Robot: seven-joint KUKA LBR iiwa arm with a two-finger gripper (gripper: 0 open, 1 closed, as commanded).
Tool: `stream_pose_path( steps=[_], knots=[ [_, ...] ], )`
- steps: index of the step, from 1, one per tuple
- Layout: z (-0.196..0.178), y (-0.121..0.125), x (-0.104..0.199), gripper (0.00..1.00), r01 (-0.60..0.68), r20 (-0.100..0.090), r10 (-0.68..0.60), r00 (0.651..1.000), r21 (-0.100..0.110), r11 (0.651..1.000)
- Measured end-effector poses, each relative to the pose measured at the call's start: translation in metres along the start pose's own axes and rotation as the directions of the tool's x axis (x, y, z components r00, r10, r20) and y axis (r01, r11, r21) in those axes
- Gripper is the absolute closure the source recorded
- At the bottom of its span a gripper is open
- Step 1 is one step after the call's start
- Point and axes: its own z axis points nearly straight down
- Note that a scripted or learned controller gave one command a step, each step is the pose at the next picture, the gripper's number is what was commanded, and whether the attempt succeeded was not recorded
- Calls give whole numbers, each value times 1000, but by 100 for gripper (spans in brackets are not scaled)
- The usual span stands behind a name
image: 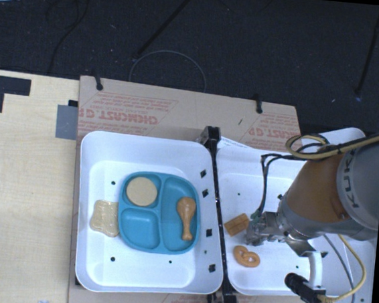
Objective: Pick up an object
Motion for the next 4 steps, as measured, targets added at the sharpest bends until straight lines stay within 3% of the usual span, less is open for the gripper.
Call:
stream_pose_path(
  steps=[2, 3, 4],
  knots=[
    [-110, -7, 3, 100, 8, 1, -8, 1000, -4, 1000],
    [-136, -7, 2, 100, 7, 1, -7, 1000, -3, 1000],
    [-124, 8, 53, 100, 11, 0, -11, 1000, 1, 1000]
  ],
)
